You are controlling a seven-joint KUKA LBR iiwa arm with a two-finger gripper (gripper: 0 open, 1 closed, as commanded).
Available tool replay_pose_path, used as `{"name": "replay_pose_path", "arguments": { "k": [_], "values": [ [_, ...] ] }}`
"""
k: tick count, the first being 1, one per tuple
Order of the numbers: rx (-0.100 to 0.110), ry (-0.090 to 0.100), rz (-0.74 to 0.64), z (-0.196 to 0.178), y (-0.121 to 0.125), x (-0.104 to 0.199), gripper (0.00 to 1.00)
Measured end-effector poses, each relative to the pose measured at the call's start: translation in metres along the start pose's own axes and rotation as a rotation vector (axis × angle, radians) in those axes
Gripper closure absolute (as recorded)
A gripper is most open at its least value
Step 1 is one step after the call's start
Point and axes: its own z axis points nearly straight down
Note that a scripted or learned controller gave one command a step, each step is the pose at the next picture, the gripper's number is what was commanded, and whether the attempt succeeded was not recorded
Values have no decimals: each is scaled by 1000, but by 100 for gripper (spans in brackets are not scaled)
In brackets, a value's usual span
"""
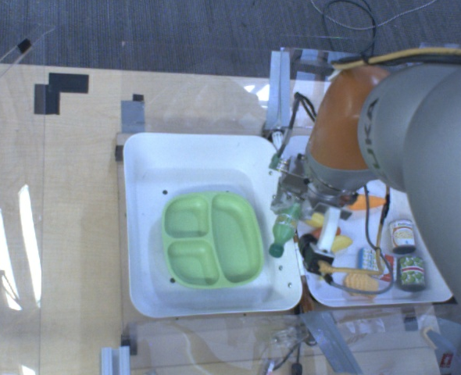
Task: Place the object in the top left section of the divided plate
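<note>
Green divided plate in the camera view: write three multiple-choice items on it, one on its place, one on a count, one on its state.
1. Where does the green divided plastic plate lie?
A. In the left shallow white bin
B. In the right bin
C. On the bare bench

2. How many sections does the plate have?
A. Two
B. Three
C. Five

3. How does the plate rest?
A. Flipped, underside up
B. Standing on its edge against a wall
C. Flat, hollow side up

Answers:
1. A, as white bin floor shows all around the plate.
2. B, as two small sections sit on the left of the plate and one long section on the right.
3. C, as its raised ridges and hollows face the camera.
</note>
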Motion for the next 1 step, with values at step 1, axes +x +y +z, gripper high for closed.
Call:
{"name": "replay_pose_path", "arguments": {
  "k": [1],
  "values": [
    [0,0,0,0,0,0,0]
  ]
}}
